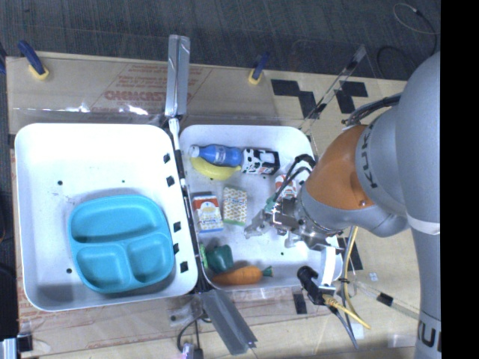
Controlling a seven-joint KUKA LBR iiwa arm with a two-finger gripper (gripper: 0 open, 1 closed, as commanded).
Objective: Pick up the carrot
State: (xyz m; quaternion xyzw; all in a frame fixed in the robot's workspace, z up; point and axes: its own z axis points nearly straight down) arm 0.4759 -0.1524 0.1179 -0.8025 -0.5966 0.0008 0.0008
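The carrot (pixel 239 276) is orange with a small green top at its right end. It lies flat along the front wall of the right bin (pixel 247 132), close to the front left corner. My gripper (pixel 266 222) hangs low over the middle of that bin, above and slightly right of the carrot and apart from it. Nothing is seen in its grasp. The grey arm with its orange band (pixel 338 179) covers the bin's right side.
A dark green object (pixel 219 257) sits just above the carrot's left end. Further back lie a red carton (pixel 207 212), a patterned packet (pixel 234 205), a banana (pixel 213 170), a blue bottle (pixel 221 155) and a black-and-white box (pixel 260 161). The left bin (pixel 45 148) holds a blue divided plate (pixel 120 243).
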